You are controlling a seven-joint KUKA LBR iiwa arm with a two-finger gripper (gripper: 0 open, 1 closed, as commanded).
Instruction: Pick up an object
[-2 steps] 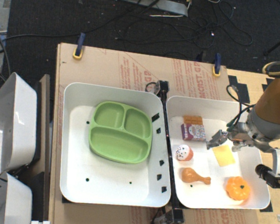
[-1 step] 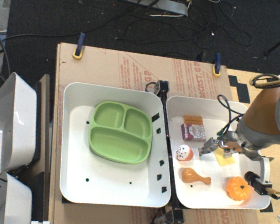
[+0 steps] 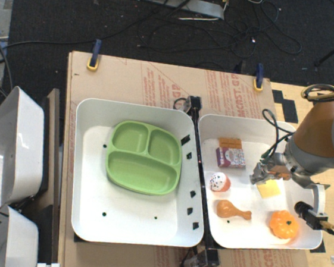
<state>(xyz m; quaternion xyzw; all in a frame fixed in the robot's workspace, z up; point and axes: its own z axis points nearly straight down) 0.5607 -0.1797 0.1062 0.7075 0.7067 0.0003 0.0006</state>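
1. Camera view, nearest edge first: the right bin (image 3: pixel 316 240) carries an orange pumpkin toy (image 3: pixel 283 224) near its front right corner and a toy drumstick (image 3: pixel 233 211) to the left of it, well apart from each other.
2. A little farther back lies a small white ball with red spots (image 3: pixel 218 181), close to the divider between the bins.
3. The yellow block (image 3: pixel 269 188) sits mid-bin, and the gripper (image 3: pixel 265 173) hangs directly over its far left edge. Whether the fingers are spread or closed, I cannot tell; the block is partly covered and nothing shows it lifted.
4. As a judgement, the block looks light and stiff, like a foam or plastic cheese wedge, with flat sides that should take a pinch across its short width without slipping.
5. Farther still, a purple and orange box (image 3: pixel 231 153) lies flat behind the ball.
6. The left bin (image 3: pixel 87 151) holds a green divided plate (image 3: pixel 145 158), well away from the arm.
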